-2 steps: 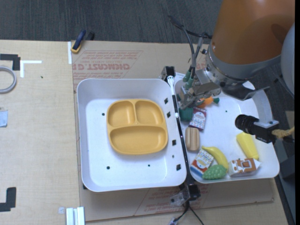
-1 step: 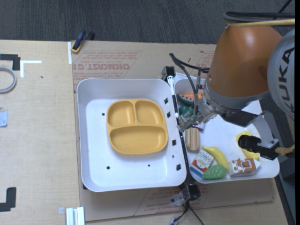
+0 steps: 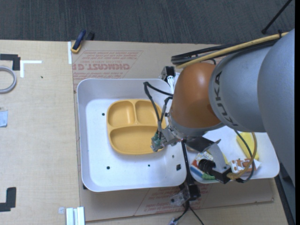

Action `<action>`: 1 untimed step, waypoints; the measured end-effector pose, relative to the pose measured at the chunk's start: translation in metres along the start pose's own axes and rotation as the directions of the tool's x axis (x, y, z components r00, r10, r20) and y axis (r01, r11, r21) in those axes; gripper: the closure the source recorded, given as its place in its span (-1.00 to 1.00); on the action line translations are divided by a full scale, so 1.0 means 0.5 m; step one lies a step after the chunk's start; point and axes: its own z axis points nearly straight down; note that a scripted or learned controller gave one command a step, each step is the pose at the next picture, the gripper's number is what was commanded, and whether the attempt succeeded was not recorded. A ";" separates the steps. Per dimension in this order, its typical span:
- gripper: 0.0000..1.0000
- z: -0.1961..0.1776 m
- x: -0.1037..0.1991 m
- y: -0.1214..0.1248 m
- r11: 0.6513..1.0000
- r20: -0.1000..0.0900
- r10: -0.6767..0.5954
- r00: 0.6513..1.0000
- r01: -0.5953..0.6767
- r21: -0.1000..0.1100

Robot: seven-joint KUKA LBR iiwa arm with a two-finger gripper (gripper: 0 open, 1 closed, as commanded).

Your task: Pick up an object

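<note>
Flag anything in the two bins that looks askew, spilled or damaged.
Nothing stands out. The yellow divided plate lies flat and upright in the left bin, unspilled and whole. The arm hides much of the right bin, so its few items cannot be judged.

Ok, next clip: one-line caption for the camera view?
KUKA arm reaches over two white bins, its wrist above the rim of a yellow divided plate in the left bin.
</note>
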 end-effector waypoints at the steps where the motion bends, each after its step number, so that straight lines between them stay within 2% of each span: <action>1: 1.00 -0.019 -0.001 0.002 1.000 0.001 0.002 1.000 -0.002 -0.002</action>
